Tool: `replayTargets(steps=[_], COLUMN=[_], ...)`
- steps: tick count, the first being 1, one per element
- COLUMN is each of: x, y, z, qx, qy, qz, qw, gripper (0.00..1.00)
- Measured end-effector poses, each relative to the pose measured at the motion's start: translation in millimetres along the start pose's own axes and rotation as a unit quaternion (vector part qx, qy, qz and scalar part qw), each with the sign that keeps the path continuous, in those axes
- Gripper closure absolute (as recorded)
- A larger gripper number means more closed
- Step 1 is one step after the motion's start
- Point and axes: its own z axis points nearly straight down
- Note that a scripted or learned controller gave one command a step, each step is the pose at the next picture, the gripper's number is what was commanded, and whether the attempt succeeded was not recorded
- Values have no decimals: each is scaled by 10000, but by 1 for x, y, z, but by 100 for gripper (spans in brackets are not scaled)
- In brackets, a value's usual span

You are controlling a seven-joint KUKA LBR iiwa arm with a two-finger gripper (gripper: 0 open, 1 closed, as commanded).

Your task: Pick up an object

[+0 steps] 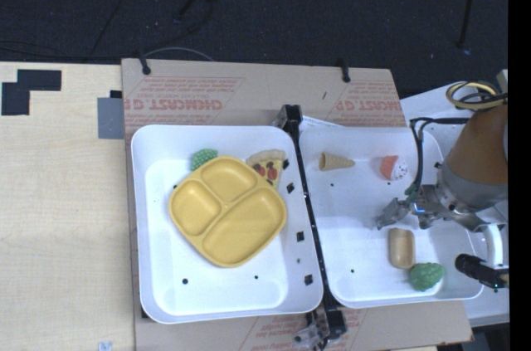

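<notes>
My gripper [405, 213] hangs over the right bin [357, 275], reaching in from the right edge. Just below it lies a tan bread-like roll [401, 248], upright along the bin and apart from the gripper. A green broccoli piece [426, 276] rests at the bin's near right corner. A red and white strawberry-like piece [392, 168] lies above the gripper, and an orange cone [335, 162] sits further left near the far wall. Nothing shows in the gripper's grasp.
The left bin [158, 258] holds a yellow divided plate [228, 211], a green piece [203, 158] at its upper left and a pizza slice [267, 166] at its upper right. A black divider [303, 208] separates the bins. Cables [473, 95] lie at the right.
</notes>
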Motion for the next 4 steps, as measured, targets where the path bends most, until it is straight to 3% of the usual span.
replayTargets(steps=[1, 2, 4], x=[1, 0, 4], y=[0, 0, -17], z=[21, 9, -98], qx=[-13, -22, -48], qy=[-3, -6, -15], qz=[2, 11, -11], qw=[10000, 10000, 10000], gripper=[0, 100, 100])
